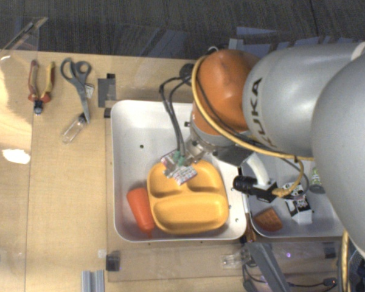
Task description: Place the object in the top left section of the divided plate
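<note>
Right, nearest the camera along the bottom edge: bench (pixel 55 224) front lip, light wood, with small clear clips by the bin corners. Just above that, the left white bin (pixel 125 163) fills the lower middle of the frame. Inside it, a yellow divided plate (pixel 188 208) sits toward the bin's lower right, with its big section along the bottom and two smaller ones above. An orange carrot-like piece (pixel 140 210) lies touching the plate's left edge, on the bin floor, outside every section. The gripper (pixel 181 166) sits over the plate's upper left section; something small and patterned, whitish with pink and green, shows at its tip, but the wrist hides the jaws, so cannot tell whether they are parted or clamped on anything. To the lower right, the right white bin (pixel 292 230) holds a brown piece (pixel 269 219) and a small white block (pixel 301 208). The arm (pixel 304 108), grey with an orange band, covers most of the right half. Farther back, upper left on the bench: red-handled pliers (pixel 39 84), grey scissors (pixel 79 81), a clear vial (pixel 73 128). Dark floor beyond.
</note>
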`<state>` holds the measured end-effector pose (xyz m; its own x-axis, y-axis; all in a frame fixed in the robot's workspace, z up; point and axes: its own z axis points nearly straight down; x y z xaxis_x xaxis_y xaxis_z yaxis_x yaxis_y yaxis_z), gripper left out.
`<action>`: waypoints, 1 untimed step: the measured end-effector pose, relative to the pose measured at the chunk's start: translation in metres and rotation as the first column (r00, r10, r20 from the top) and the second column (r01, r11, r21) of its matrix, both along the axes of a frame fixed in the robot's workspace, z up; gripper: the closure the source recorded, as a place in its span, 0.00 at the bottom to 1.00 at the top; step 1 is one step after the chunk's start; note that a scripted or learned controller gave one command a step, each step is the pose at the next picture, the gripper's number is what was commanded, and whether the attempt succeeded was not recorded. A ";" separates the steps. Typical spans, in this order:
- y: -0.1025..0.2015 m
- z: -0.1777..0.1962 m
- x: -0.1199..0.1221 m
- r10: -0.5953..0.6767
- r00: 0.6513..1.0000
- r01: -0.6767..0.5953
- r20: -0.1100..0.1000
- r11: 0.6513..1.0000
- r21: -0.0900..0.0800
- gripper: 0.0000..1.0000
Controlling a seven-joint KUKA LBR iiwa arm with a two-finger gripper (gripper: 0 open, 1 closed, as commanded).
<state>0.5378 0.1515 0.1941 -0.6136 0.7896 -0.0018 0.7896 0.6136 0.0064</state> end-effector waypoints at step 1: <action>0.000 0.000 0.000 0.000 1.000 0.000 0.000 1.000 0.000 0.00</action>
